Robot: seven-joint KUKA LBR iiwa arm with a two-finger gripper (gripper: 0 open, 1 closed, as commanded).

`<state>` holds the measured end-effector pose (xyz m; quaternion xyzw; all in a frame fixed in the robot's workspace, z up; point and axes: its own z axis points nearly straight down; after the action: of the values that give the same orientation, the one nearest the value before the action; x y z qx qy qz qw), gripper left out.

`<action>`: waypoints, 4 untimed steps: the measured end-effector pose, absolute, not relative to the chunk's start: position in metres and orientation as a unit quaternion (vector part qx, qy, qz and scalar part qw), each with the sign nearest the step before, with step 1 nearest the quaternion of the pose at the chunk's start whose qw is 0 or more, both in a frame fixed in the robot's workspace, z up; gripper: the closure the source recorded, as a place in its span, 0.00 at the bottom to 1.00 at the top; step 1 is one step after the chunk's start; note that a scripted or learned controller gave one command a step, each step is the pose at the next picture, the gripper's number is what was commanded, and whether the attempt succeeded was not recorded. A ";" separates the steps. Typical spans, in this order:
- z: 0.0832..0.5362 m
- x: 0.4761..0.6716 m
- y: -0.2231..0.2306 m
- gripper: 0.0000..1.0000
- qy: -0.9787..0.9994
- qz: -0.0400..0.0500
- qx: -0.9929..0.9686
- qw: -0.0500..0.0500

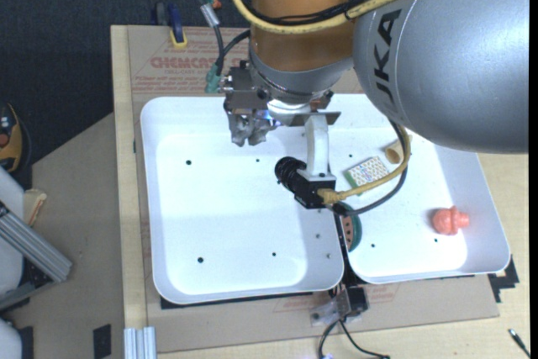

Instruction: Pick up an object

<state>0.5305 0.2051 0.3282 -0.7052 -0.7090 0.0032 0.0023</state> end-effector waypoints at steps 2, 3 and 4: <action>0.396 0.520 0.225 1.00 -0.707 -0.004 -0.707 -0.002; 0.454 0.538 0.159 1.00 -0.704 -0.003 -0.710 -0.003; 0.356 0.546 0.211 1.00 -0.709 0.005 -0.706 0.003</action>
<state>0.5459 0.2111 0.3560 -0.7056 -0.7086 0.0052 0.0030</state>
